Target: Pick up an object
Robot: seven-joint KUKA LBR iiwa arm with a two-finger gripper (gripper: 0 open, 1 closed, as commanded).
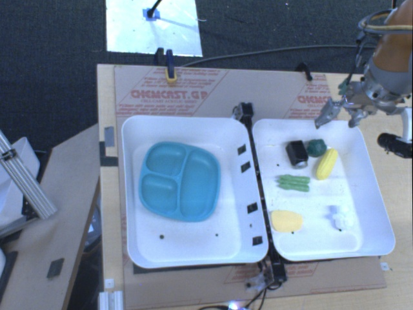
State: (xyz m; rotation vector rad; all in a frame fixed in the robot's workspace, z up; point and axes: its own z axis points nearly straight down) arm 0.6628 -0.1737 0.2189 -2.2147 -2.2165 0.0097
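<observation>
One tool (341, 112) hangs at the upper right of the frame, on the end of the grey arm (387, 63) with the orange band. Its two fingers are spread apart, and nothing sits between them. It is up above the top edge of the right bin (374, 192), not down among the things yet. Just below and a bit left of the tool lie a small black block (297, 153) and a dark green lump (316, 147), close together. Right beside the green lump is a yellow corn cob (326, 163), tilted. Lower down, near the middle of the right bin, lies a green bean pod (294, 183). Under that, toward the bottom of the bin, is a flat yellow piece (286, 221), and to its right is a small white thing (340, 216) that is hard to see against the white floor. Over in the left bin (161, 247) sits a blue plate (180, 181) with three parts. Both bins rest on the worktop (193, 89). I think the job is at its start: no thing has been grabbed. The next move calls for picking one thing, perhaps the corn or the green lump since they are nearest, going down with the fingers on each side of it, and then squeezing. The black block and green lump are so close that the fingers might bump both.
</observation>
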